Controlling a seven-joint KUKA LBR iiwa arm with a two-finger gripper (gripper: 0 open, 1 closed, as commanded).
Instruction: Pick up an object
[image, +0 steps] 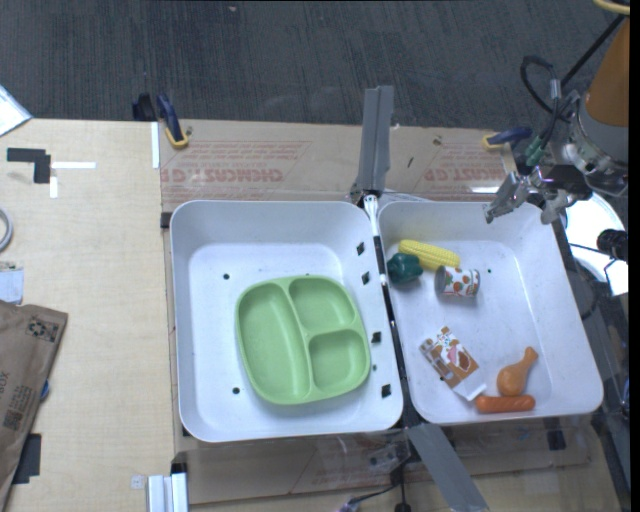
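Observation:
My gripper (526, 205) hangs over the back right corner of the right bin (560, 300), its fingers spread open with nothing between them. In that bin lie a yellow corn cob (428, 254), a dark green round toy (404, 267), and a small patterned can (458, 283) near the back left. A printed snack packet (449, 358), an orange drumstick (517, 371) and an orange sausage-like piece (505, 403) sit toward the front. All objects lie below and to the left of the gripper, apart from it.
The left bin (200, 300) holds a green divided plate (303, 338). A grey divider post (377, 140) stands behind the seam between the bins. Cables (548, 85) hang near the wrist. Blue clamps (172, 122) sit on the back cardboard.

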